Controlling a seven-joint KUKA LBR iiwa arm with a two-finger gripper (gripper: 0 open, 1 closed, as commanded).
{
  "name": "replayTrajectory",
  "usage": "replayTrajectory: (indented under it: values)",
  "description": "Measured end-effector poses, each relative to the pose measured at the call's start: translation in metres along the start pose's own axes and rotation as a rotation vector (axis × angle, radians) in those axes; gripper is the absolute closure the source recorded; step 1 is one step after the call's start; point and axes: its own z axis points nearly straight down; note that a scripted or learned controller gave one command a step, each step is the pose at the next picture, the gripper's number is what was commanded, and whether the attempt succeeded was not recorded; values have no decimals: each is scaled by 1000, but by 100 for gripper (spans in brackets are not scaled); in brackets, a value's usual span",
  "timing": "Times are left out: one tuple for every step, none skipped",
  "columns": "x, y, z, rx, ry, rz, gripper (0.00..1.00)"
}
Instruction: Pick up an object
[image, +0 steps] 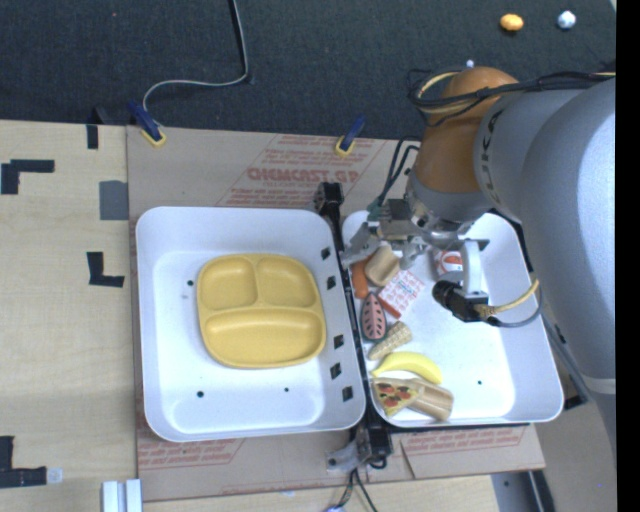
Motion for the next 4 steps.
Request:
replayTrajectory:
  values:
    - [1, 0, -9, 0, 0, -2, 100]
    - [0, 0, -9, 1, -1, -1, 0]
    - [1, 0, -19, 1, 0, -3, 100]
    - [-47, 53, 0, 0, -1, 2, 100]
